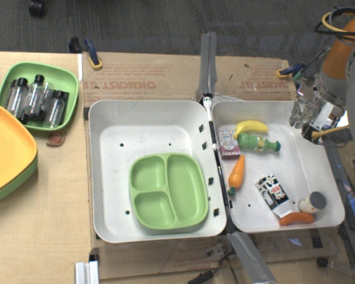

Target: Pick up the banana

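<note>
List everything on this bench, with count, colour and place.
banana: 1, yellow, right bin, far side
bottle: 1, green, touching banana
carrot: 1, orange, right bin, left edge
small box: 1, pink, beside bottle
carton: 1, black and white, right bin
sausage: 1, orange-red, near corner
cup: 1, pale, by sausage
divided tray: 1, green, left bin
vials: several, dark-capped, green dish
plates: stack, yellow, far left
hand: 1, over right bin's right rim

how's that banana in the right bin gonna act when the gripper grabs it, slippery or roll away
The banana looks like a smooth, glossy toy, so it may slip between the fingers. Its curved shape probably rocks or pivots rather than rolling far. It lies against the green bottle, so a push would likely nudge both. The gripper sits at the bin's right edge.
</note>
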Motion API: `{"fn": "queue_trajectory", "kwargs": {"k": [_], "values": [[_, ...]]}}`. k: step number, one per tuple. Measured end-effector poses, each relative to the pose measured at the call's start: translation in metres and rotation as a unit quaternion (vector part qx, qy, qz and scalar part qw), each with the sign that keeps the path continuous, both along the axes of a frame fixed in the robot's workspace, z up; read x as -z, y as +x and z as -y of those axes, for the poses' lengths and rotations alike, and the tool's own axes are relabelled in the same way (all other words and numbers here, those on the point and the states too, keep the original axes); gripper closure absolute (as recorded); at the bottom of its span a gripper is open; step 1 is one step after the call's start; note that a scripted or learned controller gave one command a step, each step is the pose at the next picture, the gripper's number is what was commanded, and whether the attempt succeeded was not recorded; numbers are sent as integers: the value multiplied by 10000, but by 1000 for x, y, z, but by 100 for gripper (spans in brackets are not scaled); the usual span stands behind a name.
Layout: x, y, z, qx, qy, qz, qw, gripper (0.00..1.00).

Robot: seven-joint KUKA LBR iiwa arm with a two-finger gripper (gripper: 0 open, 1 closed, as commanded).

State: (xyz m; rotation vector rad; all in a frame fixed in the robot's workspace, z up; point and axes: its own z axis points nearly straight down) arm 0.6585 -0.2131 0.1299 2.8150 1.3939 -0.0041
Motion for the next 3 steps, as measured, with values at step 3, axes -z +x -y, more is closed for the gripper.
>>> {"fn": "queue_trajectory", "kwargs": {"k": [3], "values": [[39,-47,3,1129,5,-4,9936,100]]}}
